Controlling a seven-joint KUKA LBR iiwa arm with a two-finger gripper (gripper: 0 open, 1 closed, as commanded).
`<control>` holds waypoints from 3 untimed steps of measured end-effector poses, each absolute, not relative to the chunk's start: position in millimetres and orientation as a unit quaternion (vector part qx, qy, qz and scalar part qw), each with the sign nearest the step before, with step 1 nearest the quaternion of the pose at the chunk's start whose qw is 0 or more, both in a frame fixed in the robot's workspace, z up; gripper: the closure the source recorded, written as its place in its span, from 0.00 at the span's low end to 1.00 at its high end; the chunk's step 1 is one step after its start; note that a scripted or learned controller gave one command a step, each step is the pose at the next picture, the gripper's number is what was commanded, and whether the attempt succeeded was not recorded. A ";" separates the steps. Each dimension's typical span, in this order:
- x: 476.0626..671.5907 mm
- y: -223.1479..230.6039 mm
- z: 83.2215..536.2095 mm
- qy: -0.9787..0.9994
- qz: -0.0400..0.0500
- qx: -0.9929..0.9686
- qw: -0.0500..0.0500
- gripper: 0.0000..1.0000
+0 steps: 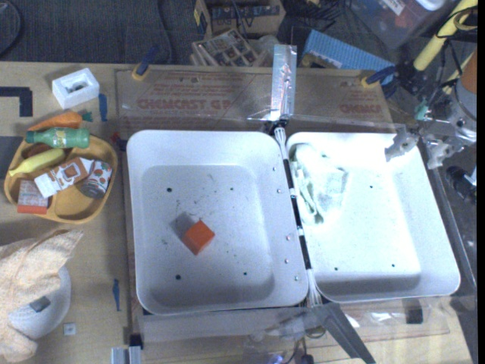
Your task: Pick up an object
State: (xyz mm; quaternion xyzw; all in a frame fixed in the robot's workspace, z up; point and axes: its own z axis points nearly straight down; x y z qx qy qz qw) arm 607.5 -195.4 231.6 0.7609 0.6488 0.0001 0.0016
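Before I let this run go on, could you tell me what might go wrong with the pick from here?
1. The gripper sits at the right bin's far right corner, while the orange block lies in the left bin; the reach must cross the divider between them.
2. The block lies cornerwise to the bin walls, so a badly aligned grasp could slip off.
3. The pale cloth in the right bin could snag on a low pass.

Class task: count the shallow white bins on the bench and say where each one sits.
2: the left bin holds an orange block; the right bin holds a pale cloth.
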 end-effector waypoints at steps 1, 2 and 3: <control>580.6 -75.4 184.4 0.637 -0.001 0.771 -0.001 0.00; 584.7 -160.1 183.5 0.629 0.000 0.778 0.002 0.00; 589.2 -170.5 226.0 0.640 0.000 0.768 0.002 0.00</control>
